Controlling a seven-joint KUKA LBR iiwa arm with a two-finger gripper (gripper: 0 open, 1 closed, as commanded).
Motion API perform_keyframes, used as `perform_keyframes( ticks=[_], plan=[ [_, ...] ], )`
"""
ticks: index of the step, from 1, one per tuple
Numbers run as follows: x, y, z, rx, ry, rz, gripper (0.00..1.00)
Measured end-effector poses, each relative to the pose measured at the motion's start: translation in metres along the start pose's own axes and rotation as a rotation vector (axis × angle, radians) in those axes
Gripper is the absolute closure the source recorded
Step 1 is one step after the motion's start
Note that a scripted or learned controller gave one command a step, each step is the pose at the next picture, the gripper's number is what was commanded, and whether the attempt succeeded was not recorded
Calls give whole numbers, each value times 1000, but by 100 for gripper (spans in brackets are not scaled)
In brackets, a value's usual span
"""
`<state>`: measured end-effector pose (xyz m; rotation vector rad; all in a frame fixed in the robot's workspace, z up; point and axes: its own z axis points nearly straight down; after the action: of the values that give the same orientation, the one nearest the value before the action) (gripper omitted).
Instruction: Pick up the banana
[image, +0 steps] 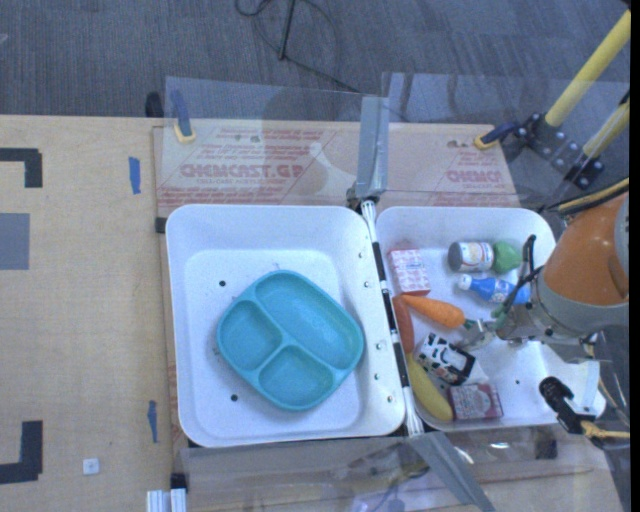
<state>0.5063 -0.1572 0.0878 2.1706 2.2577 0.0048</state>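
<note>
Down in the right bin (520, 385), the banana (430, 392) lies along the left wall near the front corner, its yellow length slanting toward the front. Just beside it on the right sits a small pink packet (476, 402), and a black-and-white item (444, 358) rests just above it, touching or nearly so. An orange carrot (435, 311) lies tilted further back, with a pink-and-white box (409, 270) behind it near the wall. A grey can (471, 256) lies on its side toward the back, a green object (507, 255) beside it, and a blue-and-white bottle (492, 289) just in front of them.

The arm (592, 272) reaches in from the right, its orange band over the bin's right side. The gripper (497, 328) hangs between the bottle and the black-and-white item, apart from the banana; whether it is parted or closed cannot be told.

The left bin (200, 300) holds a teal divided plate (290, 340).
</note>
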Motion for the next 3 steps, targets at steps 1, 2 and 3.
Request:
perform_keyframes(
  ticks=[1, 2, 3],
  plan=[
    [0, 0, 0, 0, 0, 1, 0],
    [0, 0, 0, 0, 0, 1, 0],
    [-3, 1, -11, -5, -5, 3, 100]
  ],
)
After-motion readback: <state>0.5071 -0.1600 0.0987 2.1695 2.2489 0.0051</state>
